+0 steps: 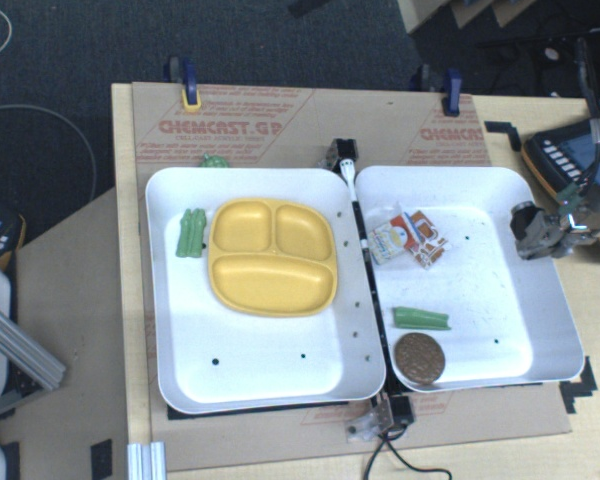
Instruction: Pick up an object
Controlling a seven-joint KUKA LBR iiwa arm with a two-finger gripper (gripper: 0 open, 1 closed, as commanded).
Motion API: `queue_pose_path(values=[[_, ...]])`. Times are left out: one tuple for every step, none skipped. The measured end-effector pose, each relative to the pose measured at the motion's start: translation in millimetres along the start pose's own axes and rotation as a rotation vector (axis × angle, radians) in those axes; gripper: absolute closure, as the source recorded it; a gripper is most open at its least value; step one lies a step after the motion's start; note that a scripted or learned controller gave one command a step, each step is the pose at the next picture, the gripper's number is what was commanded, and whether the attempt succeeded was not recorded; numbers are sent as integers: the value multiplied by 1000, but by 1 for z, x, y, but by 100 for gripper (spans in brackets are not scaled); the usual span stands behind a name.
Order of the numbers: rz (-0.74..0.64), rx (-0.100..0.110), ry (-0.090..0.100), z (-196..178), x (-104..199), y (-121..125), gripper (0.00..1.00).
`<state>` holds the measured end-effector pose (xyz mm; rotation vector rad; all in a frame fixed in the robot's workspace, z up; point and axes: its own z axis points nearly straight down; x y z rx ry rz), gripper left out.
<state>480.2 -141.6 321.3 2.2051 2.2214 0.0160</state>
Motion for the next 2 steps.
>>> queue_pose_path(values=[[-3,10,2,-11,77,1,100],[2,24,4,55,121,-2,100]])
